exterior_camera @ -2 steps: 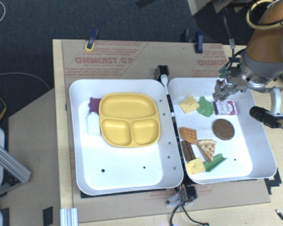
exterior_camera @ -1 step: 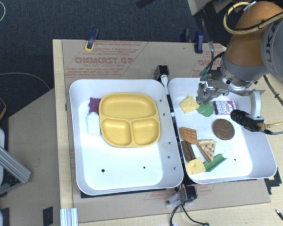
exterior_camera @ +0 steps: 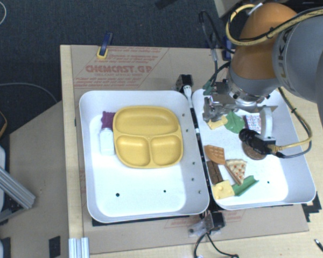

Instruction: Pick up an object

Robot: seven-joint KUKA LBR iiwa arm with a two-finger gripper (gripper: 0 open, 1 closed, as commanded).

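Yellow cheese wedge (exterior_camera: 223, 189) lies nearest, in the right bin (exterior_camera: 290, 190) beside a green piece (exterior_camera: 245, 184). It looks light, rigid and smooth; grip its flat sides. Farther back, the gripper (exterior_camera: 214, 112) hovers, jaws' state untellable.

Obscured items, as I see them from the feed:
- purple-capped white bottle (exterior_camera: 106, 135): partly hidden under the yellow three-compartment plastic tray (exterior_camera: 148, 135).
- green soft-looking piece (exterior_camera: 234, 122): top covered by the two-finger gripper (exterior_camera: 214, 113).
- grey arm (exterior_camera: 304, 47): cut off at the right edge.
- gripper fingers: too cluttered to read.
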